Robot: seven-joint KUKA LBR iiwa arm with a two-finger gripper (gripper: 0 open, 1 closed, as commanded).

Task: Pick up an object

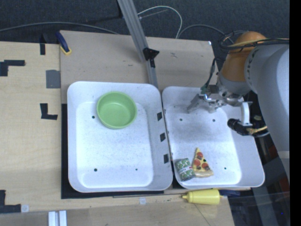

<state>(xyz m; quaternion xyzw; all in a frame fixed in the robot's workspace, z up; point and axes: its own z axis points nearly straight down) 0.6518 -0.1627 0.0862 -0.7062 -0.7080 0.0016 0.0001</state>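
Hovering over the right bin, fingers apparently apart and holding nothing; pizza slice and green packet well below them, ungrasped.

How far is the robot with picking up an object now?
Nothing looks done yet. The gripper hangs over the upper part of the right bin, and nothing shows between its fingers. The pizza slice and the small green packet lie at that bin's lower edge, the green bowl in the left bin. The whole pick remains.
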